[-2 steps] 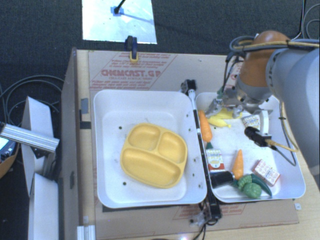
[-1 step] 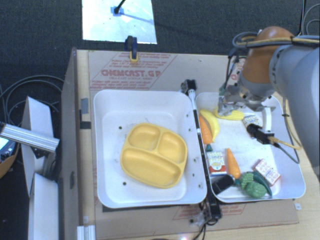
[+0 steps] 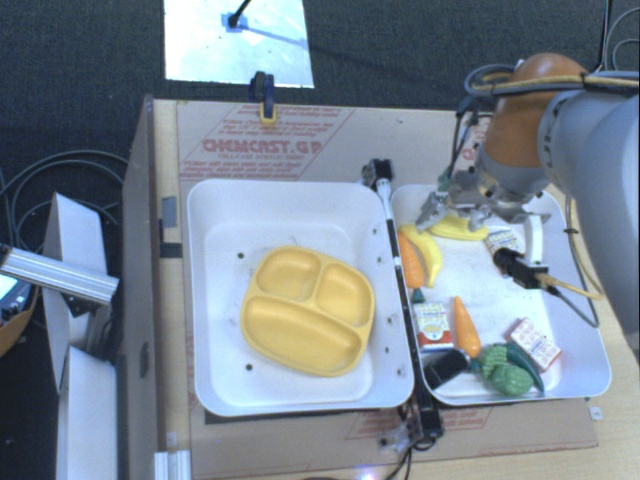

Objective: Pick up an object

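Note:
My gripper (image 3: 456, 211) is at the back of the right bin (image 3: 580, 368), open, its fingers spread just above a flat yellow piece (image 3: 462, 232). Nothing sits between the fingers. Left of it lie a yellow banana (image 3: 428, 252) and an orange carrot (image 3: 409, 264) against the bin's left wall. Further forward are a small printed carton (image 3: 432, 324), a second carrot (image 3: 466, 327), a green broccoli (image 3: 503, 369), a red and white box (image 3: 535, 343) and a black object (image 3: 445, 366).
A yellow divided plate (image 3: 308, 309) lies in the left bin (image 3: 215, 268). A small white item (image 3: 502, 239) rests right of the gripper. The arm's grey body covers the right bin's back right corner.

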Tool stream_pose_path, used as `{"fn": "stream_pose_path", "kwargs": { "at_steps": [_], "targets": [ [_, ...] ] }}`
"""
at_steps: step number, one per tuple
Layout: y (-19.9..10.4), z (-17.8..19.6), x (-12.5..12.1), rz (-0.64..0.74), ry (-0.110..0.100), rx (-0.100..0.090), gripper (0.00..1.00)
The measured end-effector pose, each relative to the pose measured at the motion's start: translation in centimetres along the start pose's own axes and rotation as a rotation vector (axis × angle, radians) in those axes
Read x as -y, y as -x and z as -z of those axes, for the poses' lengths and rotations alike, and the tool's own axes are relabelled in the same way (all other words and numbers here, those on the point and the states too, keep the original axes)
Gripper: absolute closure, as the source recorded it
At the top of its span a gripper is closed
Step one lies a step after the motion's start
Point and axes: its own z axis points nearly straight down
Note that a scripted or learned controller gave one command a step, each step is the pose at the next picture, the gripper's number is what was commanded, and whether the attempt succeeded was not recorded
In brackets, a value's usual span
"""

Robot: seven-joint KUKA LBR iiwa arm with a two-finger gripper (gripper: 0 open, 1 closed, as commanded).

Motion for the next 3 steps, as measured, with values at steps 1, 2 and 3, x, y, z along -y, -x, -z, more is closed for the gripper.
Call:
{"fn": "stream_pose_path", "kwargs": {
  "at_steps": [1, 2, 3],
  "targets": [
    [0.2, -3.4, 5.6, -0.009, 0.001, 0.011, 0.0],
    [0.5, -4.0, -0.5, -0.006, -0.038, -0.007, 0.0],
    [0.5, -2.9, -0.6, -0.003, -0.029, -0.005, 1.0]
  ]
}}
